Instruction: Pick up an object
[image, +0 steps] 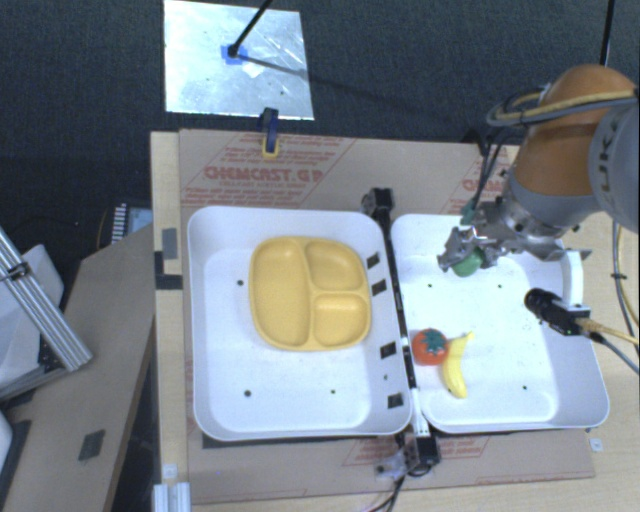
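Observation:
My gripper hangs over the back part of the right bin, reaching in from the right. A small green object sits between its fingers, so it is shut on that object. Nearer the front of the same bin lie a red tomato-like toy and, touching it on the right, a yellow banana. Both are well in front of the gripper and to its left.
The left bin holds a yellow divided plate. A black divider with clips runs between the bins. A black fitting with a cable sits at the right bin's right side. Cardboard lies under both bins.

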